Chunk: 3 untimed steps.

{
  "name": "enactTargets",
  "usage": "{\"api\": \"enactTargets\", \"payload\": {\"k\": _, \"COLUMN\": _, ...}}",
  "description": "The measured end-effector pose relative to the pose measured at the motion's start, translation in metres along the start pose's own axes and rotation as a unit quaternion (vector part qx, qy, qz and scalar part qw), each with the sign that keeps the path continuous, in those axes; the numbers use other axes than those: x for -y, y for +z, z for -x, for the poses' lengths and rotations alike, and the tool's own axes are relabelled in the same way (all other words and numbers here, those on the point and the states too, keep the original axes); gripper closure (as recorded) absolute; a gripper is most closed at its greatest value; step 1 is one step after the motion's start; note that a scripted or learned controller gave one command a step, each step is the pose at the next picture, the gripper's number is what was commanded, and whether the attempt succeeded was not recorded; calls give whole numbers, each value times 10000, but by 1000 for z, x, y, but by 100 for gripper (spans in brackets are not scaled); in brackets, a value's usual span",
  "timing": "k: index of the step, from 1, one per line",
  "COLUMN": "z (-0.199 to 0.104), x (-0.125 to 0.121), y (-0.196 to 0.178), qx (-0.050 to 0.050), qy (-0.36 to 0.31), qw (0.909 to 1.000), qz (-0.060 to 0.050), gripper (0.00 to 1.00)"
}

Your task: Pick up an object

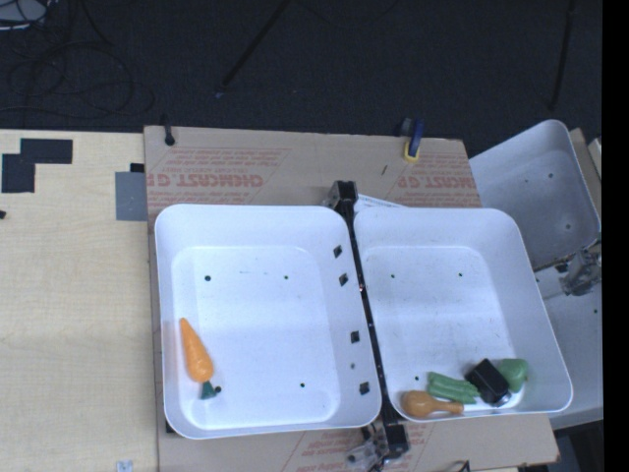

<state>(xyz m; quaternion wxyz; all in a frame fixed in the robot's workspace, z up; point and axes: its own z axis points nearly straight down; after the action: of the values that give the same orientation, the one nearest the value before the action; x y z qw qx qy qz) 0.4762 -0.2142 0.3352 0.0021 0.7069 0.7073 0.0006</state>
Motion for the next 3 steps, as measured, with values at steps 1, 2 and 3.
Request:
{"api": "enactTargets", "payload": {"k": 1, "z": -2, "x": 1, "y": 63, "qx": -24, "qy": 6, "qw": 10000, "qz": -57, "gripper": 100}}
{"api": "enactTargets", "payload": {"k": 2, "z": 0, "x": 0, "y": -1, "qx": 0, "qy": 0, "qw": 10000, "qz": 0, "gripper": 100}}
{"api": "enactTargets", "payload": {"k": 3, "z": -1, "x": 1, "y": 37, "qx": -18, "qy": 5, "qw": 10000, "qz": -44, "gripper": 100}}
